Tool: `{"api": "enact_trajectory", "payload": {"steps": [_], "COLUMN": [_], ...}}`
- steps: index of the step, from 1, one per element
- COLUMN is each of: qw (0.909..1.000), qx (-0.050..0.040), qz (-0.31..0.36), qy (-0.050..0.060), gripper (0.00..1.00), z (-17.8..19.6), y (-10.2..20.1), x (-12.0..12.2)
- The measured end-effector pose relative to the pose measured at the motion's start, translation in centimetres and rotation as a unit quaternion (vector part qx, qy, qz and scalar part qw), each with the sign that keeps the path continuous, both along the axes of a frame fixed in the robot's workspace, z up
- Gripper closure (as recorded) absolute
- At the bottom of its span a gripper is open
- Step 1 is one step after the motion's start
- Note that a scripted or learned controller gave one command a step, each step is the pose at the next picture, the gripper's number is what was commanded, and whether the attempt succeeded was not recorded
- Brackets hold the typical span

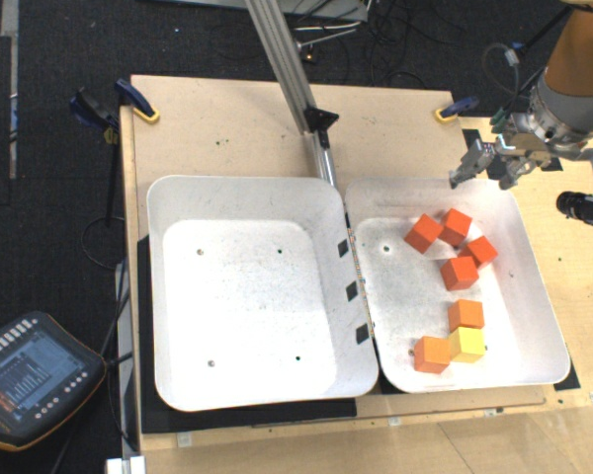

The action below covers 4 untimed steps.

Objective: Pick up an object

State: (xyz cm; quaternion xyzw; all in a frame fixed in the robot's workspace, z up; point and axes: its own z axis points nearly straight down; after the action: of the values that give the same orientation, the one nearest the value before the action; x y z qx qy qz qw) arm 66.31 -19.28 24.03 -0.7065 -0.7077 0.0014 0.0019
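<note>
Nearest to us, at the lower left corner, a teach pendant [30,378] lies on the dark floor, its edge cut off by the frame. We take the right bin [534,294] as our landmark from here on.

Our gripper [486,164] hangs just beyond the far rim of the right bin, over the bench [227,126], apart from every block. Its fingers are small and dark against clutter, so we cannot tell how far apart they stand, and we see nothing between them. Above it the arm [573,77] runs off the frame, its orange band partly cropped.

Inside the right bin, four orange-red blocks [453,247] cluster in the far half, some touching. Nearer us in that bin sits an orange block [465,314], and just below it a yellow block [468,344] touches another orange block [432,354].

Touching the right bin on its left side lies the left bin [168,265]. A metal pole [287,67] slants from beyond the bench toward the seam between them, its top cut off.
</note>
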Motion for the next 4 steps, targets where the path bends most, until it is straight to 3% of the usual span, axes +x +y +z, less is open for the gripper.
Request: {"api": "enact_trajectory", "payload": {"steps": [1, 2, 4], "qw": [1.0000, 1.0000, 1.0000], "qx": [-0.0005, -0.0004, -0.0016], "qz": [0.001, -0.001, 0.000], "qy": [-0.002, 0.000, -0.005], "gripper": [0.00, 0.00, 0.00], "z": [0.3, -5.3, -12.9], "y": [0.1, -0.9, -1.3], "x": [0.0, 0.3, 0.6]}}
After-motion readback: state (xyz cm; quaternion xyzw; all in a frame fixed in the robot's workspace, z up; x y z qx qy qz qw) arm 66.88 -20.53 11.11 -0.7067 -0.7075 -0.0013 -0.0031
